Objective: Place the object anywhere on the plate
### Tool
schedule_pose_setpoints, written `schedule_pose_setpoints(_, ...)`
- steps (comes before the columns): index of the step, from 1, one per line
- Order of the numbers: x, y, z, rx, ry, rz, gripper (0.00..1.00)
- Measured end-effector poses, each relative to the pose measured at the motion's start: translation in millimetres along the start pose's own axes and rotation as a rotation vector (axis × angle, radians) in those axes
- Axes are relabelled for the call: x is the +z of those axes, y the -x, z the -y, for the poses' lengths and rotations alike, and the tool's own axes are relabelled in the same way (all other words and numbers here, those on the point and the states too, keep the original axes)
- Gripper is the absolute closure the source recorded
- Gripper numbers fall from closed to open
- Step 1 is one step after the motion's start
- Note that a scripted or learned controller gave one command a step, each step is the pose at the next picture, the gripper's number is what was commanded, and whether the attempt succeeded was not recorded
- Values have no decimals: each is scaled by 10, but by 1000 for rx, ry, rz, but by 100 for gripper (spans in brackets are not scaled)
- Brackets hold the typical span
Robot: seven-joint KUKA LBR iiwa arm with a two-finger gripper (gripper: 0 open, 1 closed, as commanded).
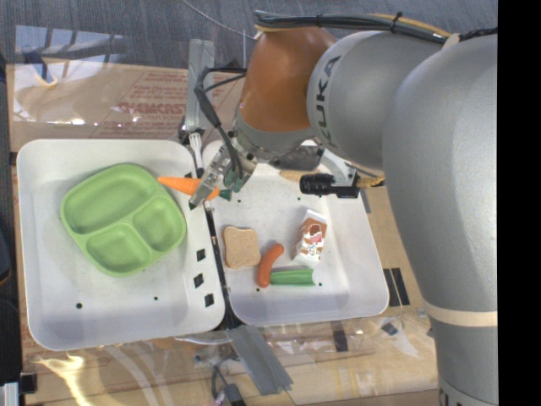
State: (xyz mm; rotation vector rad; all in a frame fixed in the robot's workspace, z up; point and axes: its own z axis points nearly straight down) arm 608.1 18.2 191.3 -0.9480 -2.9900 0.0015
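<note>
hanging over the seam between two white bins, one grey arm point(380, 83) with orange band, reaching in from the right. at its tip, one pincer point(211, 184), fingers closed on one orange carrot point(179, 183); carrot lying roughly level, its pointed end sticking out leftward over the left bin point(42, 311), its thicker end caught between the fingers, raised above the bin floor as far as can be judged.

left bin: one green plate point(122, 218), three compartments, tilted slightly in view. carrot tip just beside the plate's upper right rim, not on the plate.

right bin point(355, 299): four loose items counted. one slice of toast point(241, 246) near the left wall. one sausage point(269, 263), reddish, slanted, just right of the toast. one green stick-shaped piece point(292, 277), lying flat, touching or nearly touching the sausage's lower end. one small carton point(312, 236), white with red print, above the green piece.

under both bins, one desk point(93, 100) with a clear sheet over brown printed card. black cables running along the arm's upper edge.
</note>
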Motion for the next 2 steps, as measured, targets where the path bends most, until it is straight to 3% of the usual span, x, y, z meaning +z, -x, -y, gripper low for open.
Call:
schedule_pose_setpoints(1,0,5,7,1,-1,0,0)
schedule_pose_setpoints(2,-2,-706,56,15,1,2,0)
